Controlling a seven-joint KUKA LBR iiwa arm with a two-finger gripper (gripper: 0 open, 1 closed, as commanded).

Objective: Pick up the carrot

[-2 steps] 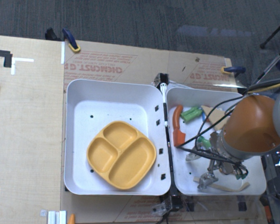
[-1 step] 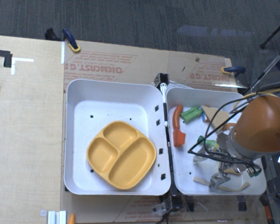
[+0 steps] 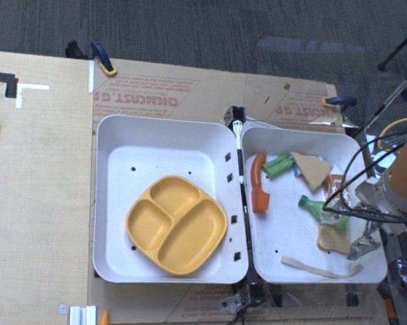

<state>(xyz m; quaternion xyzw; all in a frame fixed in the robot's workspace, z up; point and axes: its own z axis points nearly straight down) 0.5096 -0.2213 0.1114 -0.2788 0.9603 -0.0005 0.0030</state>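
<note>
The carrot (image 3: 258,183) is a long orange piece lying lengthwise against the left wall of the right bin (image 3: 279,268), thin end toward the back. My gripper (image 3: 361,247) hangs low at that bin's right side, over its right rim and next to a tan piece (image 3: 333,239). It is well to the right of the carrot, with several items between them. Cables and the wrist hide part of the gripper.
In the right bin lie a green piece (image 3: 278,165), a tan wedge (image 3: 313,171), a green item (image 3: 318,207) and a long tan strip (image 3: 319,270). The left bin (image 3: 111,187) holds a yellow divided plate (image 3: 177,224). Clamps sit at the back edge.
</note>
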